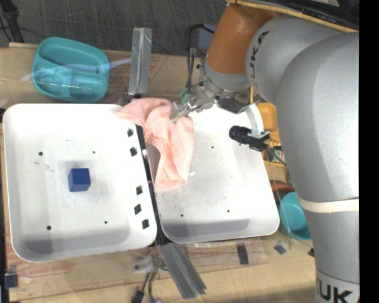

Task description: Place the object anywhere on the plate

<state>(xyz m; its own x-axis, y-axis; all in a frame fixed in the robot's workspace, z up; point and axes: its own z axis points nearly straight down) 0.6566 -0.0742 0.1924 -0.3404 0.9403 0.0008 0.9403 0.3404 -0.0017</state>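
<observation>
Camera view is showing the end effector (184,106) hovering at the pink cloth's (170,145) upper edge; blue cube (79,179) is lying well apart, lower-left; finger state is unreadable.

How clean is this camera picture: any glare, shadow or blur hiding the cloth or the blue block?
Camera view: even light, mild glare on the left bin; soft shadows along both bins' near walls; blue block sharp; pink cloth clear; gripper small and slightly soft against the cloth.
</observation>
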